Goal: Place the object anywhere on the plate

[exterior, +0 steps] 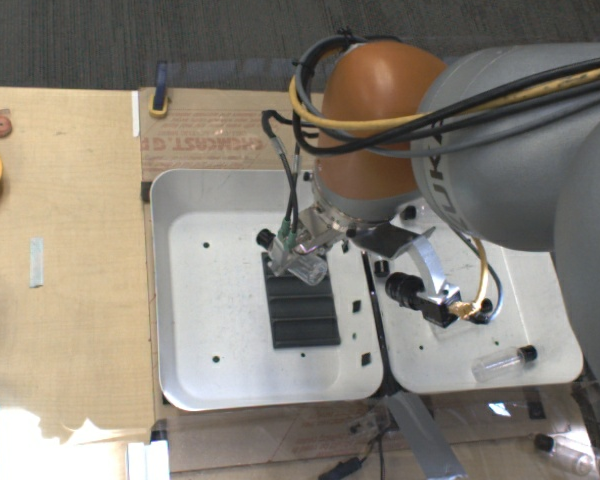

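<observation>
Two white bins (180,268) (black block (302,310) left, clear tube (500,364) right)

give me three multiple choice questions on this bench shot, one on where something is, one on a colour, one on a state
1. Where does the dark ribbed block lie?
A. in the left bin
B. in the right bin
C. on the cardboard beyond the bins

2. What colour is the band above the arm's wrist?
A. blue
B. orange
C. green

3. How does the clear tube with a black cap rest in the right bin?
A. standing upright
B. lying on its side
C. hanging from the bin's rim

Answers:
1. A, the block sits on the floor of the left bin, just below the gripper.
2. B, the rounded section above the wrist is orange.
3. B, the tube lies flat on the bin floor near the front edge, cap toward the right.
</observation>
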You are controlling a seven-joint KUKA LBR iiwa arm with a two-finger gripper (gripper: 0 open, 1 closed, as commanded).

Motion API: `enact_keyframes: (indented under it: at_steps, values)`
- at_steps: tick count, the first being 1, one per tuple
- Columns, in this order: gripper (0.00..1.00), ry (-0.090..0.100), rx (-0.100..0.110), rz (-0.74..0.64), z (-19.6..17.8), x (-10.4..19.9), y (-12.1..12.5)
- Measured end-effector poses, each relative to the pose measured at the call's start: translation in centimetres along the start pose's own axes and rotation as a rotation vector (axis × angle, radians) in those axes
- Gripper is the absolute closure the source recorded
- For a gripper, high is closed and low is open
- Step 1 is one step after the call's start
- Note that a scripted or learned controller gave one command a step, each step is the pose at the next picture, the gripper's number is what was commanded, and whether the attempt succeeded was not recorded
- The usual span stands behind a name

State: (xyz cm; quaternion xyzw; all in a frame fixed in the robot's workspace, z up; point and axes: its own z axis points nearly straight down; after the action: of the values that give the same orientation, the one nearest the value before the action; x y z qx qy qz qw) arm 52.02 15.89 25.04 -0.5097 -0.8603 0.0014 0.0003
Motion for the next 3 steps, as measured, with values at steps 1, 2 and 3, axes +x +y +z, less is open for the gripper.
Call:
enact_keyframes:
  at_steps: [1,2,3]
  values:
    - [1.00,-0.001,-0.001,-0.352,-0.4,-2.4,4.0]
    - [1.00,0.000,-0.002,-0.807,-0.7,-1.8,2.9]
    - [1.00,-0.003,-0.005,-1.167,-4.1,-0.7,1.1]
